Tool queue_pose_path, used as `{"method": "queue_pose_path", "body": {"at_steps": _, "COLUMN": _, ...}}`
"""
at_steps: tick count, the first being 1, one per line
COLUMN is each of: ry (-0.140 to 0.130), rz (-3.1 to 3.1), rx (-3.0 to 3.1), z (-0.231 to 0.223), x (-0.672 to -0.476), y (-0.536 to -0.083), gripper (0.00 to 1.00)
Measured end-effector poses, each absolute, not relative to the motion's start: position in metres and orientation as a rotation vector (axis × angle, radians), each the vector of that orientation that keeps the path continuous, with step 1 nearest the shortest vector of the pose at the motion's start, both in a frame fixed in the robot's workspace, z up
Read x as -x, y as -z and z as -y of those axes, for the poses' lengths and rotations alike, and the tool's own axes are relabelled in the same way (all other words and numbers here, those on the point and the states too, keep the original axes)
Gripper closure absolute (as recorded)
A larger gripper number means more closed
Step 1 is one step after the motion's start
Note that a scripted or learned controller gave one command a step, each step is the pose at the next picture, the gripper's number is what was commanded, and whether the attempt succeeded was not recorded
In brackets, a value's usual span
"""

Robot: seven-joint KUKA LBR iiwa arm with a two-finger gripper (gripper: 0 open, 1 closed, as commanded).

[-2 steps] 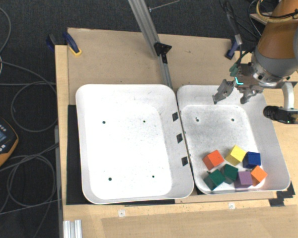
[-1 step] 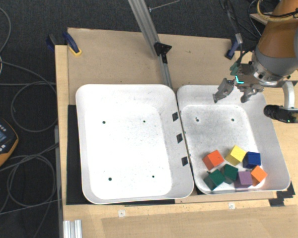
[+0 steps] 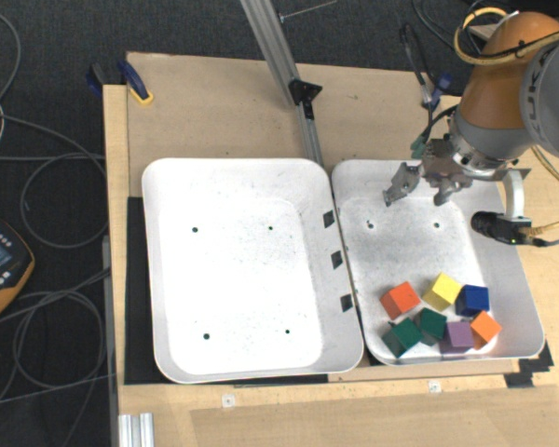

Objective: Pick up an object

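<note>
Several small blocks lie clustered in the near right corner of the right bin [image 3: 391, 240]: an orange block [image 3: 401, 298], a yellow block [image 3: 442, 291], a blue block [image 3: 473, 298], two green blocks [image 3: 417, 331], a purple block [image 3: 458, 334] and another orange block [image 3: 485, 326]. My gripper [image 3: 419, 187] hangs over the far end of the right bin, well away from the blocks. Its two fingers stand apart and open, with nothing between them.
The left bin [image 3: 233, 268] lies beside the right one. A slanted metal pole [image 3: 279, 54] rises behind the bins. A blue and yellow clamp [image 3: 135, 82] sits at the bench's far left corner. Cables lie on the floor at left.
</note>
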State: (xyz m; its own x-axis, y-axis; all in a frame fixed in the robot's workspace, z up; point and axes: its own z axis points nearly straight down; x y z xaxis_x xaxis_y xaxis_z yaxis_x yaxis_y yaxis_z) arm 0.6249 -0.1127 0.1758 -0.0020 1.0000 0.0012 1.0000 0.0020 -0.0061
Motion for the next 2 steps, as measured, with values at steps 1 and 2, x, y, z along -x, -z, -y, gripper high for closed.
{"method": "queue_pose_path", "body": {"at_steps": 1, "ry": -0.007, "rz": 2.217, "rx": 2.217, "z": 0.116, "x": -0.625, "y": -0.113, "gripper": 0.00}}
{"method": "queue_pose_path", "body": {"at_steps": 2, "ry": -0.003, "rz": 2.220, "rx": 2.219, "z": 0.116, "x": -0.625, "y": -0.099, "gripper": 0.00}}
